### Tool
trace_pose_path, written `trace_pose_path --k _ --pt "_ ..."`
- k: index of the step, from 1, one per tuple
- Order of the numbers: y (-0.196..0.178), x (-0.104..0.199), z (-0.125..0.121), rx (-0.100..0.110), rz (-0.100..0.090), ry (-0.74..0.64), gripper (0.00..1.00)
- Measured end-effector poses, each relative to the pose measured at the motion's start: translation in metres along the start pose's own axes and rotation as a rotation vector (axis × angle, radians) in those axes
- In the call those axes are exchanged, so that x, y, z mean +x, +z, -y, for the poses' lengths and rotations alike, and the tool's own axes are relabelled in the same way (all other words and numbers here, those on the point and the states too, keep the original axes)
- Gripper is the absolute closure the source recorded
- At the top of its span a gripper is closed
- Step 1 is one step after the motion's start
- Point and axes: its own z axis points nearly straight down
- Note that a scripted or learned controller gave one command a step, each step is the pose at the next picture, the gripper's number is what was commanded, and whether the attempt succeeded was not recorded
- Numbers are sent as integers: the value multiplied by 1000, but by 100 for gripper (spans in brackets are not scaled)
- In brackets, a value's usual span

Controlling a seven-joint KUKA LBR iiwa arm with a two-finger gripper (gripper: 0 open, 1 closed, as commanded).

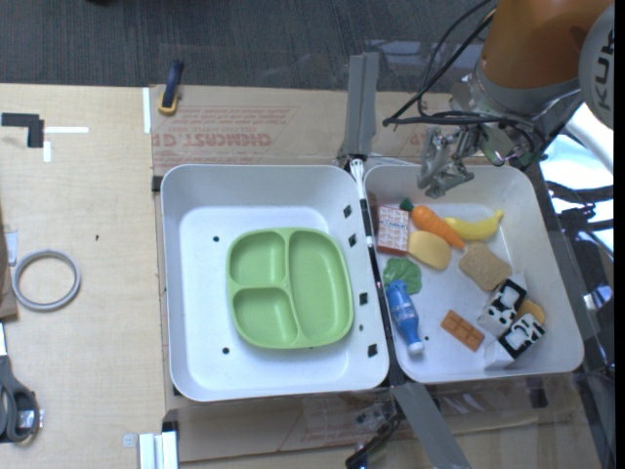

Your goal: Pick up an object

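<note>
Above the far edge of the right shallow white bin (pixel 547 213) hangs the metal two-finger gripper (pixel 444 179), one unit, mounted below the grey arm with the orange band (pixel 537 27). Whether its fingers stand apart or together cannot be told; the tips blur against the bin wall and dark cables cross in front. Nothing is seen between them.

Contents of the right bin, counted:
- One orange toy carrot (pixel 437 226), just below the gripper.
- One yellow toy banana (pixel 476 226), touching the carrot.
- One red-and-white patterned box (pixel 394 229), at the left wall.
- One pale yellow rounded block (pixel 429 249).
- One tan slice of toy bread (pixel 484 267).
- One green leafy toy (pixel 402 273).
- One blue plastic bottle with a white cap (pixel 403 317), lying on its side.
- One brown waffle-patterned bar (pixel 462 329).
- Two black-and-white blocks (pixel 512 320), touching; their shape is hard to make out.

Bins number two, side by side. The left shallow white bin (pixel 186 262) holds one light green plastic tray with three compartments (pixel 290 287).

On the wooden bench (pixel 78 193) lie one grey tape ring (pixel 44 279) and one blue-and-yellow tool (pixel 173 87). The arm is cut off at the top and right edges.
</note>
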Motion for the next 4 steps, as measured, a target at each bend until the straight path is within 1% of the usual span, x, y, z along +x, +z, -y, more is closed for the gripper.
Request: trace_pose_path --k 1,2,3,4 --pt "122 106 -7 -3 -6 -100 100" --pt "143 27 31 2 2 -86 100" --pt "44 -7 -16 0 1 -107 100" --pt "-96 44 37 0 -2 -34 100"
